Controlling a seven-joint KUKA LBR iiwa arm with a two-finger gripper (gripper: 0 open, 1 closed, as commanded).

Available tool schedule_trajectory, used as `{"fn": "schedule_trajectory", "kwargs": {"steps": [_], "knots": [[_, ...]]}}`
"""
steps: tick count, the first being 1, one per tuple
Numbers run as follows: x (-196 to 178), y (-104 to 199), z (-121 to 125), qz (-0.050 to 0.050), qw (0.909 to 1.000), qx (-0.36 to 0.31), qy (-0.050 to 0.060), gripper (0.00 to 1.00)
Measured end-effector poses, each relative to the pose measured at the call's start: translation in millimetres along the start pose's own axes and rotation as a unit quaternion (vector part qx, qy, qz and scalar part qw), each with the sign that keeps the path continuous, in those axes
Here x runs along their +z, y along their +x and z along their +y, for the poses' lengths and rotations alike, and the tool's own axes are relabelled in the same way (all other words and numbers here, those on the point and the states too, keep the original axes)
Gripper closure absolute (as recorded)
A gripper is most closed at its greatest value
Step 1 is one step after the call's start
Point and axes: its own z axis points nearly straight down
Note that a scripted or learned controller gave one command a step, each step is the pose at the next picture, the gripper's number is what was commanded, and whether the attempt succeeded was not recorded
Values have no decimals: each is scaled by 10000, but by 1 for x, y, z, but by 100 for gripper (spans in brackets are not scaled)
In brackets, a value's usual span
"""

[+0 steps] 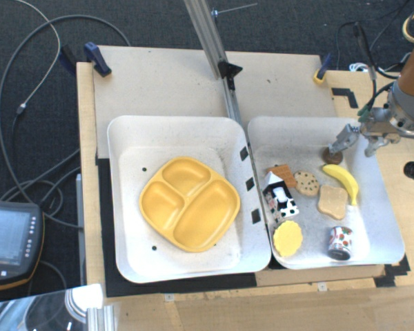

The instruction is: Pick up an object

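Observation:
My gripper [357, 142] hangs over the far right part of the right bin [290, 133], with its two fingers spread apart, open, and nothing between them. Just below its left finger lies a small brown piece [332, 157], and a yellow banana [342, 181] curves beside that. Further down the bin are a slice of toast [332, 201], a round cookie [306, 183], an orange wedge [283, 173], a black-and-white carton [279, 196], a yellow disc [288, 238] and a small can [339, 243].
The left bin [124, 178] holds a yellow divided plate [189, 203]. A metal pole [207, 26] slants in from the top and ends between the bins. Cables lie on the dark floor at left, near a tablet [10, 238].

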Motion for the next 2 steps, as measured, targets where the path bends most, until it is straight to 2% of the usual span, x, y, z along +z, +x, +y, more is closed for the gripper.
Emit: {"fn": "schedule_trajectory", "kwargs": {"steps": [1,2], "knots": [[-12,0,1,-7,10000,-11,-20,100],[-58,67,75,-18,10000,-36,-76,100]]}}
